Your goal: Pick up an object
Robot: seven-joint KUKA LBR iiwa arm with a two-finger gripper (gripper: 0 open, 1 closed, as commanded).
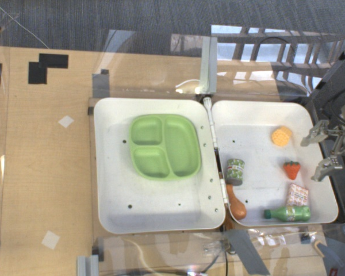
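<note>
gripper [323, 152]: fingers spread wide, holding nothing, at the right bin [259, 111] edge. nearest item: strawberry [292, 169]. advice: centre above it, descend straight, close gently.

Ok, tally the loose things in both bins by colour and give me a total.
Green: 3, the divided plate in the left bin, the small can and the bottle in the right bin
Orange or yellow-orange: 2, the round waffle-like piece and the drumstick-shaped piece
Red: 1, the strawberry
Pink and white: 1, the small carton
Total: 7
</note>
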